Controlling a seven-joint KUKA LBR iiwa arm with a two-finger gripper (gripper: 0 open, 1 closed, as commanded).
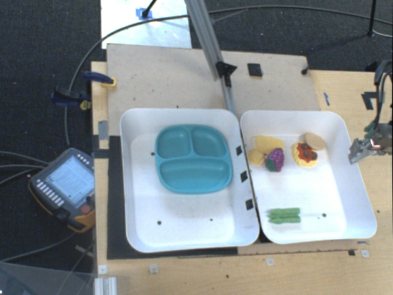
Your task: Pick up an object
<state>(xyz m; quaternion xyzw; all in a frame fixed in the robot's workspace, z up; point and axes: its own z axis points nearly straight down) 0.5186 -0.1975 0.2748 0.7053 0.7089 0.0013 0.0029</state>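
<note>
- We look down at a slant on a wooden bench [334,91] that bears two shallow white bins side by side.
- The left bin [138,220] holds a teal divided plate [193,158] with three compartments; it lies in the upper half of the bin.
- The right bin [344,220] holds several toy foods.
- Near its upper left we see a yellow piece [268,144], a small yellow piece [256,157] just below it, and a purple grape bunch [276,159] touching them.
- To their right lies a yellow round topped with red [306,155], with a tan disc [315,141] at its upper edge.
- A green bean pod [284,215] lies apart from the rest, near the bin's lower edge.
- The gripper [366,147] sits at the right rim of the right bin, well apart from every toy; nothing is between its fingers, and we cannot tell how wide they stand.
- A handheld control pendant [64,186] rests on the dark floor to the left of the bench, and a grey pole [206,26] slants across the top.
</note>
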